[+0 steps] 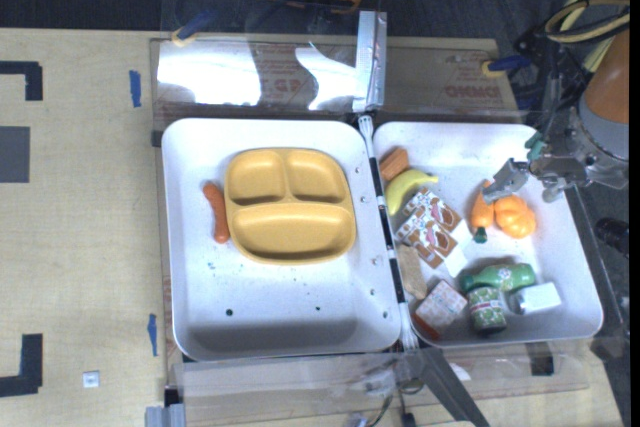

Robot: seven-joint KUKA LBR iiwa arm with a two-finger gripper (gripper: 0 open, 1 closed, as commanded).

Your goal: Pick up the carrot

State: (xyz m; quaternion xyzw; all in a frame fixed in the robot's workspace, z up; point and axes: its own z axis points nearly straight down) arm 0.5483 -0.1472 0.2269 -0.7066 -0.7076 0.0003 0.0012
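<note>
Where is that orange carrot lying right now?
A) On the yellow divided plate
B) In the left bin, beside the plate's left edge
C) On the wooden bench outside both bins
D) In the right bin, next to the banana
B: the carrot lies on the floor of the left bin, just off the left edge of the yellow plate.

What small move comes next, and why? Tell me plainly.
Probably carry the gripper leftward: it hangs over the right bin by the pepper, while the carrot lies in the left bin beside the tray.
</note>
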